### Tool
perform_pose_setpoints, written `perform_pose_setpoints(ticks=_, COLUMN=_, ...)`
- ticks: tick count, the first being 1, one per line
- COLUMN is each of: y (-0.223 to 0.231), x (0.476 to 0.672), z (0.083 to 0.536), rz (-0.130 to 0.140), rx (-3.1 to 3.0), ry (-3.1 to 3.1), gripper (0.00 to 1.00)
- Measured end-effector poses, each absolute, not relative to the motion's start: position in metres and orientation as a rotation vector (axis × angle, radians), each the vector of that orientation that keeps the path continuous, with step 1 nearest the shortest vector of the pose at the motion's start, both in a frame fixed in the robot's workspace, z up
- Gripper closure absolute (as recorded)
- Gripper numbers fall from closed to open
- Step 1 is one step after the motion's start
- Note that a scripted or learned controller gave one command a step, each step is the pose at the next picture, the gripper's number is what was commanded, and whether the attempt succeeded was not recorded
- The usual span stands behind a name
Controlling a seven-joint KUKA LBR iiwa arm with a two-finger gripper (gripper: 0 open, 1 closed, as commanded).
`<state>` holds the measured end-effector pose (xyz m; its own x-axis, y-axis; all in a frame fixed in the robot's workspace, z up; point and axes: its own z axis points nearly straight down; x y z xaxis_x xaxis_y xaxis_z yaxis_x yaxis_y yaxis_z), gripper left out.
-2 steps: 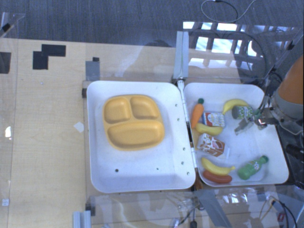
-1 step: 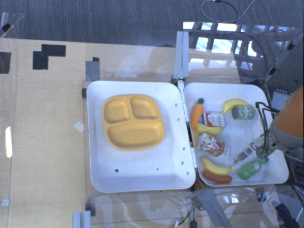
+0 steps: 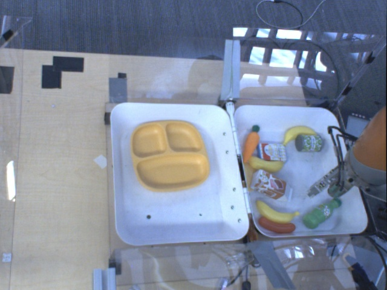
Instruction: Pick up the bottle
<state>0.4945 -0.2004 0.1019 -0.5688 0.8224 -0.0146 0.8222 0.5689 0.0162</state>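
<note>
The bottle [image 3: 320, 214] is green with a white cap and lies on its side near the front right corner of the right bin [image 3: 302, 115]. My gripper [image 3: 326, 187] hangs just above and behind it, over the bin floor, with the grey arm and its orange band [image 3: 370, 145] coming in from the right. The fingers stand open and nothing is between them. The bottle is not touched.
The right bin also holds a carrot [image 3: 250, 145], several bananas [image 3: 276, 211], a green can [image 3: 309, 142], a small carton [image 3: 273, 152], a brown juice box [image 3: 268, 185] and a red sausage [image 3: 277, 226]. A yellow divided plate [image 3: 170, 154] lies in the left bin [image 3: 127, 210].
</note>
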Motion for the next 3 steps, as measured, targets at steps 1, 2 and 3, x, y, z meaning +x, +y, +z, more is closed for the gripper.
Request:
perform_pose_setpoints(ticks=1, y=-0.2, x=0.494, z=0.102, rz=0.012, rx=1.449, ry=2.764, gripper=0.0)
perform_pose_setpoints(ticks=2, y=-0.178, x=0.492, z=0.09, rz=0.001, rx=1.076, ry=2.931, gripper=0.0)
perform_pose_setpoints(ticks=3, y=-0.176, x=0.495, z=0.102, rz=0.007, rx=1.075, ry=2.925, gripper=1.0)
